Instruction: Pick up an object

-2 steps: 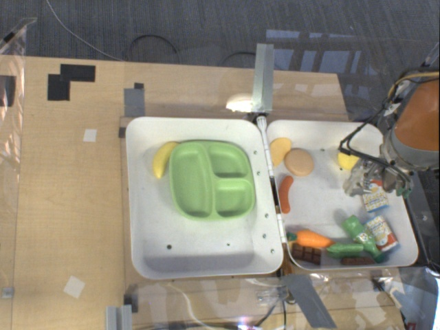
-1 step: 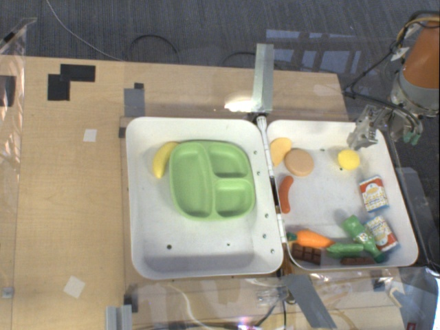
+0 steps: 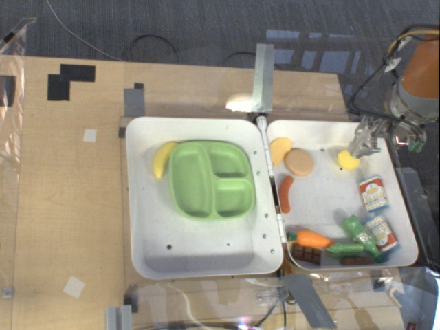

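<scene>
My gripper (image 3: pixel 362 143) hangs over the back of the right bin (image 3: pixel 323 130), fingers pointing down. A small yellow piece (image 3: pixel 348 160) lies just below and left of the fingertips; whether they touch it is unclear. Nothing shows between the fingers. Further left lie a tan round cookie (image 3: pixel 299 162), a yellow-orange piece (image 3: pixel 279 149) and a red sausage (image 3: pixel 285 193). Along the right side lie two small cans (image 3: pixel 372 193) (image 3: pixel 381 231). At the front lie a carrot (image 3: pixel 313 239), green vegetables (image 3: pixel 356 236) and a chocolate bar (image 3: pixel 306 254).
The left bin (image 3: pixel 141 205) holds a green divided plate (image 3: pixel 210 179) with a banana (image 3: pixel 162 159) at its left edge. A metal divider post (image 3: pixel 263 78) stands behind the seam between the bins. The arm's orange band (image 3: pixel 421 74) sits at the upper right.
</scene>
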### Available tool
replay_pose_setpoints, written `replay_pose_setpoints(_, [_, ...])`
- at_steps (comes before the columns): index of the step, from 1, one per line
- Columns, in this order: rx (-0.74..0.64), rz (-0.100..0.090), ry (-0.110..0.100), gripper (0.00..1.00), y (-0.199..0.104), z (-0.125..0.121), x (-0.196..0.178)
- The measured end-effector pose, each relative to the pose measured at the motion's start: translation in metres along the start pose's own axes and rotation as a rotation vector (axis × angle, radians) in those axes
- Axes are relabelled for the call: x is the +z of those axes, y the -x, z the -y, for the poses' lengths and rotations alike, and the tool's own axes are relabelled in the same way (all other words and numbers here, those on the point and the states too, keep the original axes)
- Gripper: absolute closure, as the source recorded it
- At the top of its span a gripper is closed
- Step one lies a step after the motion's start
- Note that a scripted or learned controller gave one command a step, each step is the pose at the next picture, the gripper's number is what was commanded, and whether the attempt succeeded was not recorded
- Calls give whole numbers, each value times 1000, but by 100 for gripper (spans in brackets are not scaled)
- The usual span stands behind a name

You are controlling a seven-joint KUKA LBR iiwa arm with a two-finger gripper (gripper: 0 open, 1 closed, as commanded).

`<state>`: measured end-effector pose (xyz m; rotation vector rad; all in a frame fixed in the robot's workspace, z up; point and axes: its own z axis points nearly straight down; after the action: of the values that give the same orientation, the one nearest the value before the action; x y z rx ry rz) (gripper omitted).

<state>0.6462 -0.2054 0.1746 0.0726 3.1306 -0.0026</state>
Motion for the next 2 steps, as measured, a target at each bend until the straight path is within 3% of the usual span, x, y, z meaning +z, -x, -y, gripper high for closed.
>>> replay_pose_setpoints(1, [-1, 1, 0, 0, 0, -1, -1])
replay_pose_setpoints(2, [17, 5, -1, 0, -1, 0, 85])
